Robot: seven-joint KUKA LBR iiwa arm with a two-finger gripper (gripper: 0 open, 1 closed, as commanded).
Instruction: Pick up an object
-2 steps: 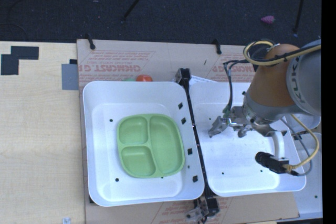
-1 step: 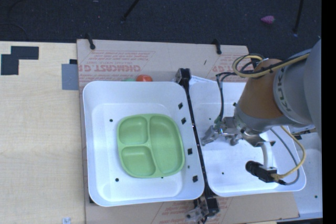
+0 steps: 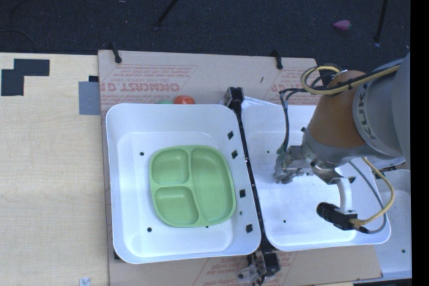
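A light green divided plate (image 3: 191,185) lies flat in the middle of the left white bin (image 3: 127,144). My gripper (image 3: 287,169) reaches down into the right white bin (image 3: 281,238), near that bin's left-centre floor, under the orange-banded wrist (image 3: 335,120). The wrist and gripper body hide whatever is directly below. No object is visible in the gripper.
A small orange-red object (image 3: 184,101) sits just behind the left bin's far rim, on the cardboard. A black divider (image 3: 244,171) runs between the two bins. A black cable connector (image 3: 335,216) with a yellow cable hangs over the right bin's near right part.
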